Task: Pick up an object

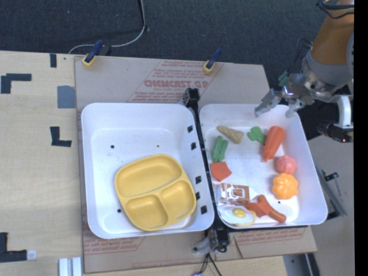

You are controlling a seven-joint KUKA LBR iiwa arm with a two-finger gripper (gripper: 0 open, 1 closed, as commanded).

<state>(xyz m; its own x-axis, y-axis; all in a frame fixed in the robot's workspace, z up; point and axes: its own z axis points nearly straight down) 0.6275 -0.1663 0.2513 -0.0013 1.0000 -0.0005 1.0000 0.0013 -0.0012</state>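
Grey arm (333,36) with orange band reaching in from the upper right, wrist bent down toward the far right corner of the right bin (305,154). Gripper (279,107) hanging over that bin's upper rim, two fingers (265,106) spread apart with nothing between them, one tip pointing left and the other down toward the rim.

Just below the gripper: a carrot (272,142), lying tilted, its top end close under the fingertips. Just left of the carrot, touching it, a small green leafy piece (255,134). Below and left of the gripper, a tan bread-like piece (230,134), then a green pod (219,148) and under that a red-orange wedge (221,170). Straight below, past the carrot, a pink ball (285,164) and an orange pumpkin-like toy (284,186), close together. Farthest below and to the left, at the near rim: a small white card (232,193) with orange print too small to read, a fried egg toy (240,214), and an orange-red piece (265,207) lying just beside both.

Well left of the gripper, in the left bin (98,131), a yellow divided plate (155,191) with three compartments.

Up and left of the gripper, on the brown board (167,82) under the bins, red lettering reading about "CHEMCAST GP", partly hidden at its end by the black clip between the bins. Two blue-and-yellow clamps (92,54) on the board's far edge.
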